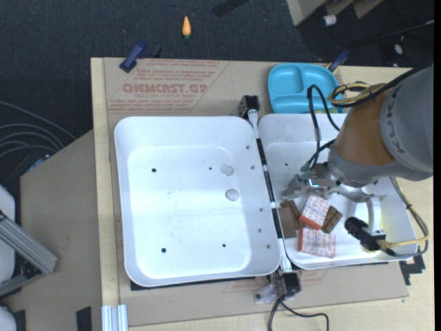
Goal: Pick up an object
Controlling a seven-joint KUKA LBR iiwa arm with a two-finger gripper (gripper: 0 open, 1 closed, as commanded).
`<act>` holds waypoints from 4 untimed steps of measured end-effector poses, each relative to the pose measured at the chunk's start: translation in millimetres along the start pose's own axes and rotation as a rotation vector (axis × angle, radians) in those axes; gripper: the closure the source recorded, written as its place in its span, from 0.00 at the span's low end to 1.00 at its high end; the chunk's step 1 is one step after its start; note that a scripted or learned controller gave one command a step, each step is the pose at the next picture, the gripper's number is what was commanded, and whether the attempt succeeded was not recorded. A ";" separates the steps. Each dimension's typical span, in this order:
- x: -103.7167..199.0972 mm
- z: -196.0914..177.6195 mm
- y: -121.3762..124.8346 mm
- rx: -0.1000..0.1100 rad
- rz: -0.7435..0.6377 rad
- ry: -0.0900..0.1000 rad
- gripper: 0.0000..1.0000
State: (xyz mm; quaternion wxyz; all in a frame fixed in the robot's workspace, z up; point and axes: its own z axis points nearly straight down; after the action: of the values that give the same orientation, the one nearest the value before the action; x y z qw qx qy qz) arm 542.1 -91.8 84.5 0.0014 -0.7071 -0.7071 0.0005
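My gripper (307, 183) hangs low over the left part of the right bin (289, 138), under the arm's orange band. Just below it lie a dark brown block (289, 216), a red-and-white packet (315, 212) and a small brown piece (333, 219). A second red-and-white packet (317, 243) rests near the bin's front wall. I see nothing between the fingers, and the wrist hides the bin floor behind the gripper.
The left bin (138, 185) holds two small pale round pieces (227, 170) (232, 195). A blue tray (300, 88) stands behind the right bin. A blue clip (133, 57) lies at the bench's far-left corner.
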 end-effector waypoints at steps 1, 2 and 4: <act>0.5 0.1 10.2 -0.004 0.000 -0.001 0.00; 0.5 -9.8 10.4 -0.005 0.001 -0.002 1.00; -0.2 0.2 -20.3 -0.001 0.001 0.000 0.00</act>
State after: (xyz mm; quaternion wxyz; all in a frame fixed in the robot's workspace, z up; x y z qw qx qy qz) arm 521.8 -92.0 84.4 0.0010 -0.7073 -0.7069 0.0003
